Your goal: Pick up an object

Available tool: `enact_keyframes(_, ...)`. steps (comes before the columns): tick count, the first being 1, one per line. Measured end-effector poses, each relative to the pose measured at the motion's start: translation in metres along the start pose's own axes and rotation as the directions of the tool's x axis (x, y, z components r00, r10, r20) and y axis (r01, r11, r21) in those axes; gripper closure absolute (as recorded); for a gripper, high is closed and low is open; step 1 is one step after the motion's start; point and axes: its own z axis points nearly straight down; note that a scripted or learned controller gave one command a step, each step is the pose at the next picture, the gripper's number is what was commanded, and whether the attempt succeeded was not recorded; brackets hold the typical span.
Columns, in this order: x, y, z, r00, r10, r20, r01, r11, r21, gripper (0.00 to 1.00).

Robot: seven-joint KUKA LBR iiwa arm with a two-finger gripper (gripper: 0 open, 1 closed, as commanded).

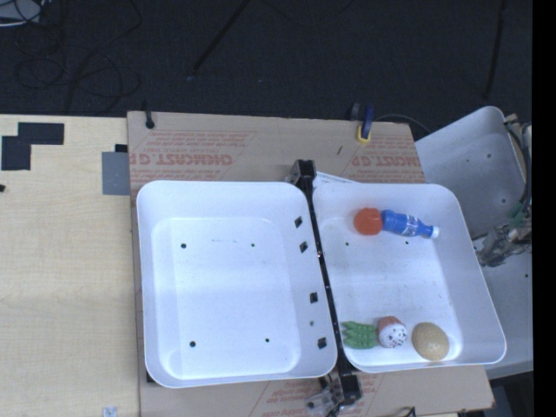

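Camera view, my listing by size: left bin (pixel 228 367), right bin (pixel 452 276). Within the right bin I count a blue bottle (pixel 407 224) near the far edge, an orange ball (pixel 367 221) touching its left end, a tan egg-shaped object (pixel 430 340) in the near right corner, a green toy (pixel 359 334) by the near left corner, and a small red-and-white spotted ball (pixel 392 332) between them. Gripper fingers: I cannot tell.

Only legible text: red print on the cardboard sheet (pixel 261 150) under the bins, upside down from this view, roughly "CHEMCAST GP", repeated further right and again partly at the sheet's near edge. Blue bottle (pixel 407 224) label too small to read.
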Motion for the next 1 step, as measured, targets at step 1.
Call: enact_keyframes(1, -0.0245, 0.0002, -0.0227, 1.000, 0.004, 0.002, -0.004, 1.000, -0.003, 1.00)
